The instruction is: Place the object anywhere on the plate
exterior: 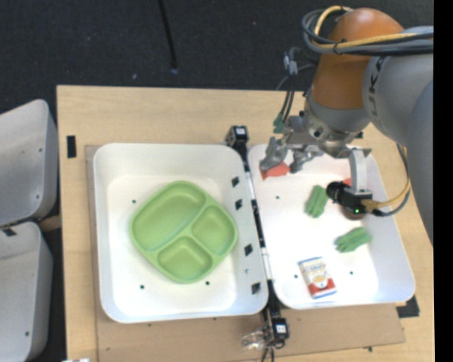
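Observation:
A light green divided plate (183,231) lies in the middle of the left bin (113,172). My gripper (285,161) hangs over the far left corner of the right bin (385,277), close to the wall between the two bins. A small red object (275,171) shows just below and left of the gripper's tip, partly hidden by it. I cannot see whether the red object is held or just lies under the gripper. Two green objects (316,200) (352,239) lie further right in the same bin.
A small red, white and blue carton (316,277) lies near the front of the right bin. A black cable piece with a green light (350,198) hangs off the wrist over that bin. The grey arm with its orange band (355,51) fills the upper right.

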You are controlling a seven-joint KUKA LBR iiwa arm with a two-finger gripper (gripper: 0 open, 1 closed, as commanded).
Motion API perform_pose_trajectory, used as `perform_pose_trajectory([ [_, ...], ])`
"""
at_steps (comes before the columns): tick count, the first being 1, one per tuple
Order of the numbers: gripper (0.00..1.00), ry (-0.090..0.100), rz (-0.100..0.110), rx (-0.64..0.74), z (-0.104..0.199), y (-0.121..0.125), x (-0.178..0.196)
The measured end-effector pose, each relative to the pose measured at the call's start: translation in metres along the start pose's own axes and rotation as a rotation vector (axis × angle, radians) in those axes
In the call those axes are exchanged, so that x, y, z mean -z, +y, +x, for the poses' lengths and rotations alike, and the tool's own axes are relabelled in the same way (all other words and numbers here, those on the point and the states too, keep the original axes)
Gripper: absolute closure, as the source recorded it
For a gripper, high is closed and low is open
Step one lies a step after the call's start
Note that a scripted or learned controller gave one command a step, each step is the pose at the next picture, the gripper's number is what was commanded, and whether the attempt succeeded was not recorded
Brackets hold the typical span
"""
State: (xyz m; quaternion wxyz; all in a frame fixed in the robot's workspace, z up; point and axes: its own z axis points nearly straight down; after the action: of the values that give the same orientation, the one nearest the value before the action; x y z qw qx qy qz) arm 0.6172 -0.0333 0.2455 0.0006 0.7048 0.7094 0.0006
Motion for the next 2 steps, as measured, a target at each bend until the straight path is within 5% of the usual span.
perform_pose_trajectory([
  [2,1.0,0.0,0.0,0.0,0.088,0.035,-0.012],
])
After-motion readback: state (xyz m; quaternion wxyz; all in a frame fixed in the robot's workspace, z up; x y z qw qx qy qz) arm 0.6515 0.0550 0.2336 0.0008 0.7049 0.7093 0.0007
